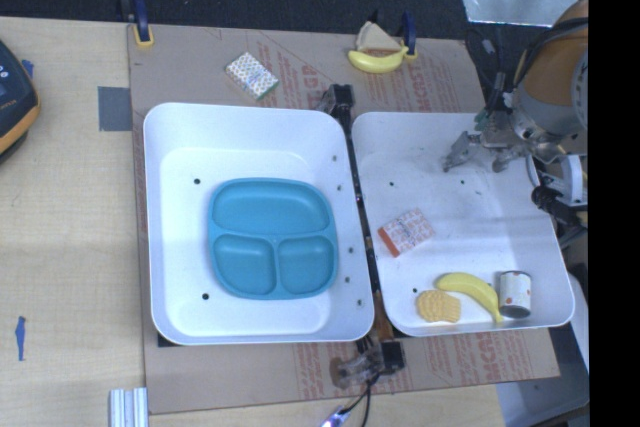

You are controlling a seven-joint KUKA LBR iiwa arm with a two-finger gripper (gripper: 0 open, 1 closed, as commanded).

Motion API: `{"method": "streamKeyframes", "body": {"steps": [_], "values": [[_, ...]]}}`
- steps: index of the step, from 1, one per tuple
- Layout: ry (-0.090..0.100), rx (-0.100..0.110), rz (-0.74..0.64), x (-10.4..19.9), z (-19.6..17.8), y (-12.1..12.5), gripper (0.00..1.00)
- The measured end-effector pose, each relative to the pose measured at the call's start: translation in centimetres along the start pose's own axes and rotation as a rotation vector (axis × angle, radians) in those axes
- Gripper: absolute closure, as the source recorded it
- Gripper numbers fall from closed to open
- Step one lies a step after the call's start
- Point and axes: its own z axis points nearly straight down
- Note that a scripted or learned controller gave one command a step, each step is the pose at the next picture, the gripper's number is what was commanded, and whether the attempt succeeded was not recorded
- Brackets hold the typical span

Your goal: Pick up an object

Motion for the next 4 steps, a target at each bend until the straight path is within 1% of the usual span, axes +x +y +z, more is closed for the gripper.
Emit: {"method": "streamKeyframes", "body": {"steps": [1, 2, 3, 4], "values": [[0.001, -0.001, -0.002, 5.3, -9.4, -3.6, 0.00], [0.000, 0.004, -0.003, 11.5, -5.2, -8.6, 0.00], [-0.001, -0.008, -0.002, 11.4, 0.1, -10.3, 0.00], [-0.003, -0.008, -0.006, 11.3, -1.0, -10.2, 1.00]]}}
